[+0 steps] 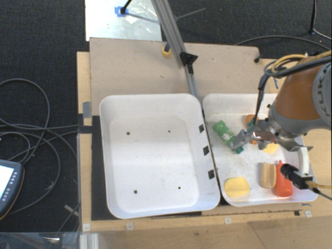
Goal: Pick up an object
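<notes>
The gripper (pixel 243 140) sits low inside the right bin (pixel 220 104), its fingers pointing toward the green bottle (pixel 224 130). The fingertips lie at the lower right end of the green bottle, at or very near contact. Whether the fingers are spread or closed cannot be resolved at this scale, and no object can be confirmed between them.

The green bottle is the probable pick target. It lies on its side, tilted, on the bin floor, near the bin's left wall. This placement leaves free floor around it, which gives the fingers room to straddle it.

The remaining objects lie on the arm's side of the green bottle. An orange object (pixel 250 120) sits to its right, partly hidden by the arm (pixel 301 97). A small yellow piece (pixel 270 149) lies below that one, tucked under the wrist. A yellow round block (pixel 236 187) rests below the green bottle, near the front wall. A tan block (pixel 267 175) and a red object (pixel 282 187) lie close together to the lower right.

The left bin (pixel 150 154) lies to the left of the green bottle, across the shared walls.
</notes>
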{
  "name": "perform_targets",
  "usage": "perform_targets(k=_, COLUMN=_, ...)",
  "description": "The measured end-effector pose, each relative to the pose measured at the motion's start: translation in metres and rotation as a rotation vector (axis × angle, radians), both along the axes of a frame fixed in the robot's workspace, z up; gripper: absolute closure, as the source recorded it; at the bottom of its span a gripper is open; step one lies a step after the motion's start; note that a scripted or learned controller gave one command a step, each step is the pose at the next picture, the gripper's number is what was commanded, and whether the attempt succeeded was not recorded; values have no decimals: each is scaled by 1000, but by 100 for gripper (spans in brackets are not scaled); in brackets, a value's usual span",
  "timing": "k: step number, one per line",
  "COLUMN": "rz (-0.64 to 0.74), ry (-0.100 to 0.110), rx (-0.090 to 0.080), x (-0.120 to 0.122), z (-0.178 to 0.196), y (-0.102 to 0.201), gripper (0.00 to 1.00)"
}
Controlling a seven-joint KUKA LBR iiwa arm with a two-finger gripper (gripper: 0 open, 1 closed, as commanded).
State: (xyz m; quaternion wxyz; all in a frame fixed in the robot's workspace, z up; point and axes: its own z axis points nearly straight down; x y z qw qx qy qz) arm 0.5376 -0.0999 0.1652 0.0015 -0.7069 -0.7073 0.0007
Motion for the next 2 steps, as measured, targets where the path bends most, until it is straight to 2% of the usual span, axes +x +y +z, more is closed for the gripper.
perform_targets(k=1, rz=0, ry=0, rx=0, x=1, z=-42, y=1, gripper=0)
perform_targets(k=2, rz=0, ry=-6, rx=-1, x=3, z=-29, y=0, gripper=100)
